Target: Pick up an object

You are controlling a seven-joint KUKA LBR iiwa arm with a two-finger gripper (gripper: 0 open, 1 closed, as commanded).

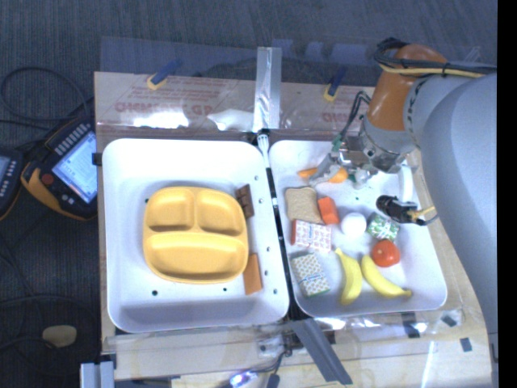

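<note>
While the gripper (343,166) hangs low in the right bin (428,277), whether it is spread is unclear.
An orange piece (338,175) lies right at its tips.

Two white bins: a left bin (113,241) and a right bin (428,285). One yellow divided plate (195,234). Two bananas, (350,276) and (383,278). One tomato (386,253). One bread slice (303,204). One white ball (353,224). Two patterned packets, (313,236) and (311,272).

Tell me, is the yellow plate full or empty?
Empty. The yellow divided plate lies flat in the left bin, and all its compartments show bare yellow. The brown pieces sit beside it, not in it.
</note>
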